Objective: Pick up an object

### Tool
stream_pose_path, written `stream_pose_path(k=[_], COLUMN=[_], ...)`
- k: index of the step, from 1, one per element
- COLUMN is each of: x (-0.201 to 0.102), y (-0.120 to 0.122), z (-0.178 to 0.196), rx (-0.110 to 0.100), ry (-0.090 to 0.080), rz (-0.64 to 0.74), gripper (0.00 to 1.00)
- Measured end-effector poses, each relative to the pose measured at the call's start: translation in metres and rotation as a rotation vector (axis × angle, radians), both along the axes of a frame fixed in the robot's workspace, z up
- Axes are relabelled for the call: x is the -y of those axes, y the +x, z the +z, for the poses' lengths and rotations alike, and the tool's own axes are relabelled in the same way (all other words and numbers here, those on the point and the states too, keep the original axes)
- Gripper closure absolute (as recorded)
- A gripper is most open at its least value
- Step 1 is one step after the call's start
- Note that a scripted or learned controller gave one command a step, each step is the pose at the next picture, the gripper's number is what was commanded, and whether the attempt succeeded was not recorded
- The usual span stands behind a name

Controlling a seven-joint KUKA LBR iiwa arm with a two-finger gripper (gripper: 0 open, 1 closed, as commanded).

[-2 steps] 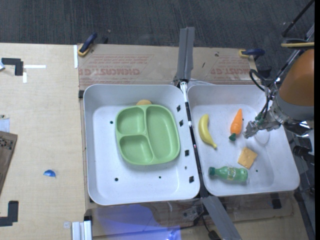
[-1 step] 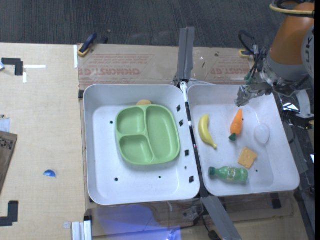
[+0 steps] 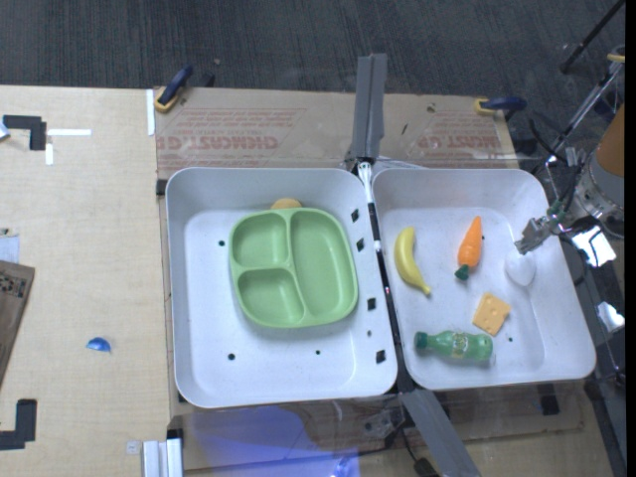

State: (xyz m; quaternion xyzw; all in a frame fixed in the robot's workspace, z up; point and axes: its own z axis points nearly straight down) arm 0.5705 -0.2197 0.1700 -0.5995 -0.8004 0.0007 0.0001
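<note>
Gripper (image 3: 532, 237): just right of carrot (image 3: 469, 245); finger state cannot be told.
Approach: centre over carrot, descend squarely.

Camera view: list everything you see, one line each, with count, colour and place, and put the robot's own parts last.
bins: 2, white, side by side on the bench
divided plate: 1, green, three compartments, in the left bin
yellow item: 1, mostly hidden behind the plate's far rim; cannot tell what it is
banana: 1, yellow, right bin, near its left wall
carrot: 1, orange with green end, right bin, beside the banana
cheese wedge: 1, yellow-orange, right bin, below the carrot
bottle: 1, green, lying on its side, right bin near the front wall
white object: 1, right bin, just under the hand
clamps: 2, blue, far edge of the bench
hand: 1, metallic, over the right bin's right side
</note>
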Motion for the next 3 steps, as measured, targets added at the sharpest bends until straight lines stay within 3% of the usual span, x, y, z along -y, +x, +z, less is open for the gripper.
stream_pose_path(k=[1, 2, 3], x=[-0.056, -0.055, -0.103], y=[0.046, 0.046, 0.038], z=[-0.077, -0.077, -0.077], rx=[0.002, 0.002, 0.002], ry=[0.000, 0.000, 0.000], rz=[0.091, 0.091, 0.182], gripper=[1.00, 0.00, 0.00])
